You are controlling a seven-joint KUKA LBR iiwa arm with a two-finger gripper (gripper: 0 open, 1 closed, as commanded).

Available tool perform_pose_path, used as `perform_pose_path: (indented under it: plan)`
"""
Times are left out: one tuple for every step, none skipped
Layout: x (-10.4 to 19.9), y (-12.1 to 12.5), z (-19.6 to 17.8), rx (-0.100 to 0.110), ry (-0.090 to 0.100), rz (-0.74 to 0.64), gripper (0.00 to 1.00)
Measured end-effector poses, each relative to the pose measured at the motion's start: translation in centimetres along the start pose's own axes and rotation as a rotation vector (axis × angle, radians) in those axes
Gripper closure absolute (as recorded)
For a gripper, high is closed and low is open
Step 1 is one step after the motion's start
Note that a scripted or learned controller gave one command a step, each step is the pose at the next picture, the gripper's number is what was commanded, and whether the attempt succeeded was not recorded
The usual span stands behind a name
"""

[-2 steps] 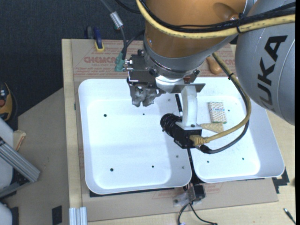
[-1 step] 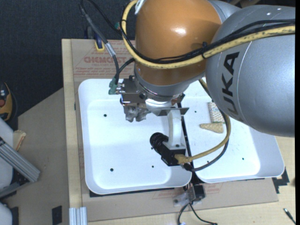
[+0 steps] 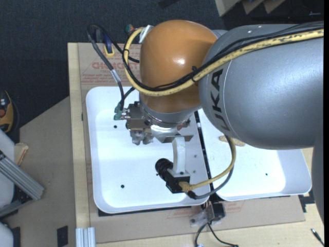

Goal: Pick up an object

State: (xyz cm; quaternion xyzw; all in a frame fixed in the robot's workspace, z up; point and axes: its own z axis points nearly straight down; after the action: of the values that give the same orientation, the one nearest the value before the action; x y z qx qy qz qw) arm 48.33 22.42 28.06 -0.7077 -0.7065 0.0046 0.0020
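Observation:
My gripper (image 3: 140,134) hangs low over the back middle of the left white bin (image 3: 105,153), under the orange wrist band. The arm's bulk hides whatever lies directly beneath it. A thin tan object (image 3: 224,138) peeks out from under the grey arm at the left side of the right bin (image 3: 267,181); most of it is hidden. Nothing shows held in the gripper.
The grey arm covers the back of the right bin and the divider between the bins. Tiny dark specks (image 3: 122,186) dot the left bin's floor. A cardboard sheet (image 3: 82,66) lies under both bins, with cables (image 3: 105,42) at its back edge.

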Motion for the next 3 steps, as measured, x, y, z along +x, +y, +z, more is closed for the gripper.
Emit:
perform_pose_path:
  plan:
    - [-0.6,-0.4,-1.6,-0.011,0.005,0.0,1.0]
    - [0.0,4.3,-17.2,-0.03,0.012,-0.002,1.0]
    - [0.0,4.4,-9.2,0.0,0.0,0.0,1.0]
